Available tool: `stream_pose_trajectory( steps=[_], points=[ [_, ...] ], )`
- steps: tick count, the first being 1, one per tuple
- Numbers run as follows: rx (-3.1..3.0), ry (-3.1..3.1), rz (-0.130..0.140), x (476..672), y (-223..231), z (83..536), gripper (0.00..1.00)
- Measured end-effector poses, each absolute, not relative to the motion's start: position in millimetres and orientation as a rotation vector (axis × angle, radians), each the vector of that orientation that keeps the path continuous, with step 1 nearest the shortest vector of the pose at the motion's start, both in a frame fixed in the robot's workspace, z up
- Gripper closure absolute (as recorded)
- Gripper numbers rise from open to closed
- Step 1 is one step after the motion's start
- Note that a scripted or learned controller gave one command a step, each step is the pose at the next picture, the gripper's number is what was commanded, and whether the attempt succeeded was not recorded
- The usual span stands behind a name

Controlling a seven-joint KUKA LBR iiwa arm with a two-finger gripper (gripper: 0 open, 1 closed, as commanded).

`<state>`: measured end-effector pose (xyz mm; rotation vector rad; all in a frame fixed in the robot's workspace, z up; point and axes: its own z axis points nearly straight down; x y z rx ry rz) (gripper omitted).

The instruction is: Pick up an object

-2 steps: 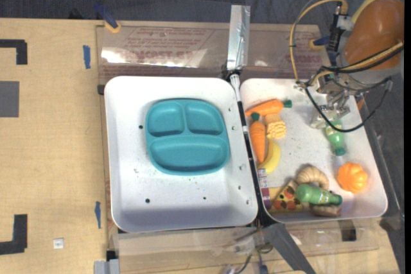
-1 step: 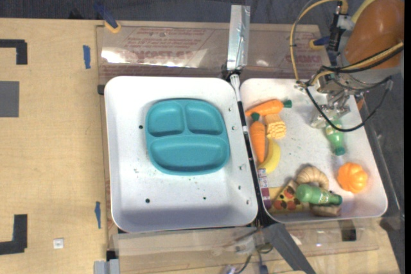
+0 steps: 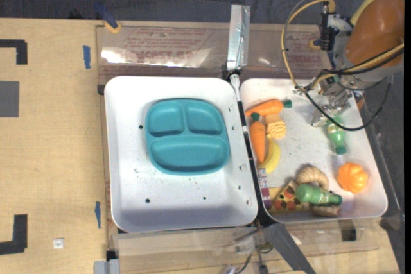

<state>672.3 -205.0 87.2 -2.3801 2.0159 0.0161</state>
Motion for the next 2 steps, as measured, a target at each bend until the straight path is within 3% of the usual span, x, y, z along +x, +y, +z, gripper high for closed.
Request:
stream_pose_trajectory(
  steps=[1,2],
  points=[
    [-2.372,2.012,0.008,675.4,-202,101,1.00],
    [-2.571,1.785,-0.002,613.0,-197,89,1.00]
  ],
)
